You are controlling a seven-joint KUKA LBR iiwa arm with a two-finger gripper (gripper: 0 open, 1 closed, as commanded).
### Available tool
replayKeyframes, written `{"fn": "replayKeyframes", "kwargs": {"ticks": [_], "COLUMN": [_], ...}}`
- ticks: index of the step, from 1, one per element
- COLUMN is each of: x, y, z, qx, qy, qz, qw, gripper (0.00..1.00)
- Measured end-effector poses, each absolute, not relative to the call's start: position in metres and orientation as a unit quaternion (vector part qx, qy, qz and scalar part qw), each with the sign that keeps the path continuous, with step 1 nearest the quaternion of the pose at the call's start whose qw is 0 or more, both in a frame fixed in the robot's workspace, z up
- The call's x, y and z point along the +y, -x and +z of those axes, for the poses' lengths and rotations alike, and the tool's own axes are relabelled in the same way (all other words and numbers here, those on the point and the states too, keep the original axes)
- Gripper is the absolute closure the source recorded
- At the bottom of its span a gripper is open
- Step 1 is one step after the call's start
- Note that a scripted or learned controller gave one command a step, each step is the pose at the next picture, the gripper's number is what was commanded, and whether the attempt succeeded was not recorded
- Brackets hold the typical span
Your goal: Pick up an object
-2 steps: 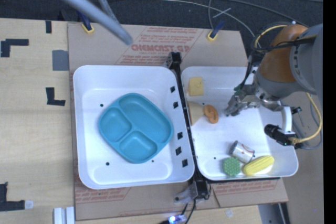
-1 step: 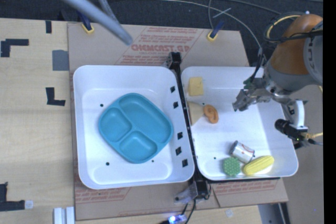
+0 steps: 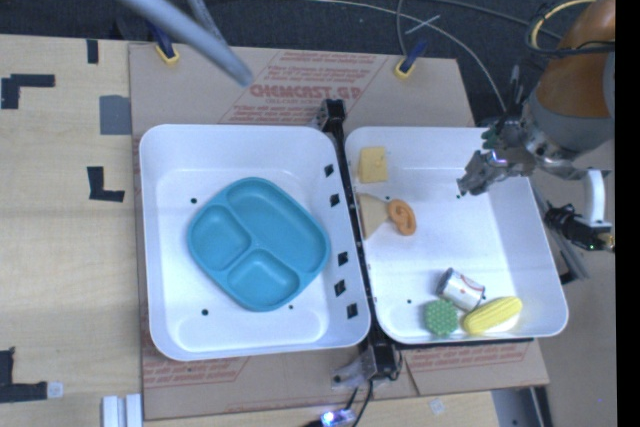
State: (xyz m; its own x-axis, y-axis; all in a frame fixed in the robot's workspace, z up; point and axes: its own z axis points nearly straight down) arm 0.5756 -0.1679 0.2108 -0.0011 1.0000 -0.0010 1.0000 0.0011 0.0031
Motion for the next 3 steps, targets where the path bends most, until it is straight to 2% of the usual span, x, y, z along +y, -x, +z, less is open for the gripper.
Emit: {"fn": "replayKeyframes", "kwargs": {"ticks": [2,3], "x": [-0.066,-0.018], "y": [-0.587,-0.592], "z": [0.196,0.211], "qx": [0.709,0.709], "qy": [-0.705,-0.705], "qz": [-0.0003,0.0002], "qw": [-0.001,0.0], "gripper": [1.0,1.0]}}
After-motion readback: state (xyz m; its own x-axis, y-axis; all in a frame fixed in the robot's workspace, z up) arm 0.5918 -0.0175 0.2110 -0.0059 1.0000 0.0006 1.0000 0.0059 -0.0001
